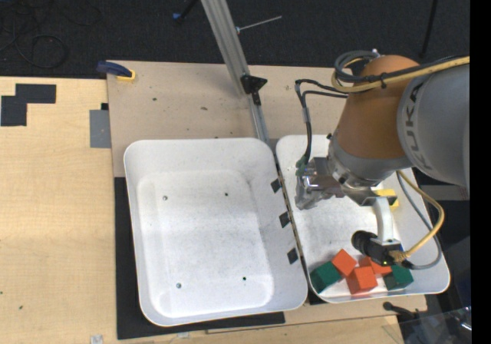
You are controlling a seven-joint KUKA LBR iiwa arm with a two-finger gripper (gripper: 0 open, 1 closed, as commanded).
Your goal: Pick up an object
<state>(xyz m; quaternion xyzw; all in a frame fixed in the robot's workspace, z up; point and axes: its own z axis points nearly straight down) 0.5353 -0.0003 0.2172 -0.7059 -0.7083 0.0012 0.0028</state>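
The grey KUKA arm with its orange band [376, 116] reaches in from the right, wrist pointing down. Its metal two-finger gripper [309, 195] hangs low, seemingly tilted slightly leftward.

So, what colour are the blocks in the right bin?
Orange blocks and green blocks, seen in the camera view.

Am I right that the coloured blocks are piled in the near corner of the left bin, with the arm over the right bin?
Not quite: the camera view shows the coloured blocks piled in the near corner of the right bin, not the left bin. The arm is over the right bin.
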